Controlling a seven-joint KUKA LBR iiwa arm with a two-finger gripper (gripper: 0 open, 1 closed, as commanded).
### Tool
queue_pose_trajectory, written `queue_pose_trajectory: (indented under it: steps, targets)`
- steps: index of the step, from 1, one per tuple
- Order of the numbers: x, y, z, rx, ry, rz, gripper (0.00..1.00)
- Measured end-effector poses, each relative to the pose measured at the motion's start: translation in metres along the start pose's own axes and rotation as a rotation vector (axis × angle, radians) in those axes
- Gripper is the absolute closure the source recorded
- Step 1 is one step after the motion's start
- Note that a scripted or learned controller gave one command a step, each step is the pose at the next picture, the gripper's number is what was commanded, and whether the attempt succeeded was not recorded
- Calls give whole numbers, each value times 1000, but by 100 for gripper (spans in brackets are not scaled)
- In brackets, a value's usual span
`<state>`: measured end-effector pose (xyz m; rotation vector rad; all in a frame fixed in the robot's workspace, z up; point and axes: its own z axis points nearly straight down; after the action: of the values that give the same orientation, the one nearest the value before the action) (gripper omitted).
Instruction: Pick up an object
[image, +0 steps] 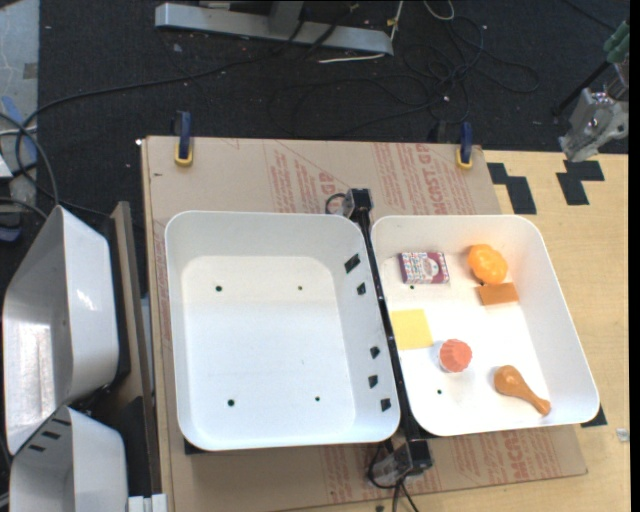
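orange drumstick toy (520, 389) lies diagonal; thin end points lower-right

one fixed camera hangs above the bench, looking down at a slant. it sits far enough back to take in both shallow white plastic bins (270, 330) — side by side, mid-frame.

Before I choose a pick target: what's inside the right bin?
The right bin holds a small box, orange ball, orange block, yellow square, red ball, orange drumstick; nothing covered.
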<state>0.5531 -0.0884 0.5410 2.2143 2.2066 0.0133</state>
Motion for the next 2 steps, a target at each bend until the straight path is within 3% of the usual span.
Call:
queue_pose_trajectory:
  steps: [1,2]
  targets:
    - [79,44,55,23,6,-13,100]
    - [111,15,117,26,5,-10,100]
